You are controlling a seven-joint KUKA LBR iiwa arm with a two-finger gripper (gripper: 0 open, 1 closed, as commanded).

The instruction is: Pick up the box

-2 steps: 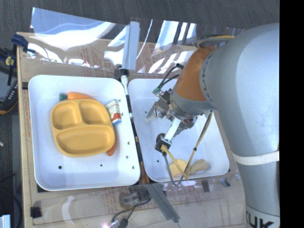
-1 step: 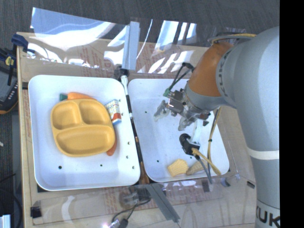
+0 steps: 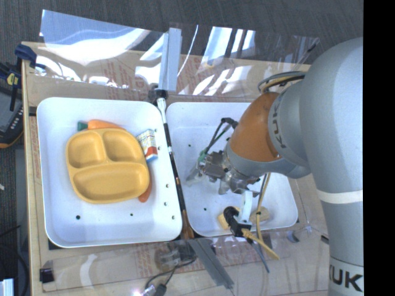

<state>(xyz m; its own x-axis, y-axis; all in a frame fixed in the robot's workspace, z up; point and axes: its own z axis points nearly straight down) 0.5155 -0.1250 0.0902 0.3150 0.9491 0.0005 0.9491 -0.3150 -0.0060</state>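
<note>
At the left of the worktop (image 3: 92,267), the left bin (image 3: 55,221) carries a yellow divided plate (image 3: 108,165), lying flat and covering much of the bin floor. An orange item (image 3: 102,124) with a green end shows from under the plate's far edge; its identity cannot be determined. The box (image 3: 148,145), small and pale with red and blue print, lies at the plate's right rim, in the narrow strip between that rim and the bin's right wall. It appears to touch the plate, though contact cannot be confirmed. Across the two adjoining walls lies the right bin (image 3: 185,122). The gripper (image 3: 208,165) is low over the middle of this bin, carried by the arm (image 3: 265,134) reaching in from the right. Whether the jaws are wide or narrow cannot be told, as the wrist hides them, and nothing is seen held. Assessment: the gripper is well apart from the box and in the wrong bin, so the pick is not yet under way. The next move calls for a lift over the walls and a descent into a confined strip. The plate rim and the bin wall both crowd the box, so a jaw may land on either.
</note>
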